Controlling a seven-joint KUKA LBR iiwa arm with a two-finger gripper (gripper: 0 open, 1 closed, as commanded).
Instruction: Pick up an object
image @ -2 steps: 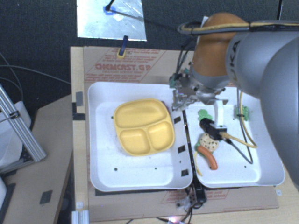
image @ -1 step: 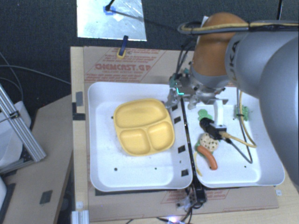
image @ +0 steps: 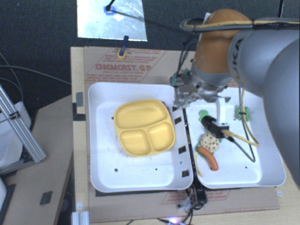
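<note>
Yellow divided plate lying in left bin, hot dog and cookie sitting in right bin, arm hanging over the bins' shared edge.

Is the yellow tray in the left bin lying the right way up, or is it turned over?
Right way up. The yellow tray lies flat in the left bin, its three hollow compartments facing the camera.

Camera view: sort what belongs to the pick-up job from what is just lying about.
Job:
- gripper, over the strip where the two bins meet
- hot dog, right bin
- cookie, right bin
- green piece, right bin
- yellow tray, left bin

Lying about:
- foil sheet behind the bins
- cardboard under the bins
- yellow cable trailing over the right bin
</note>
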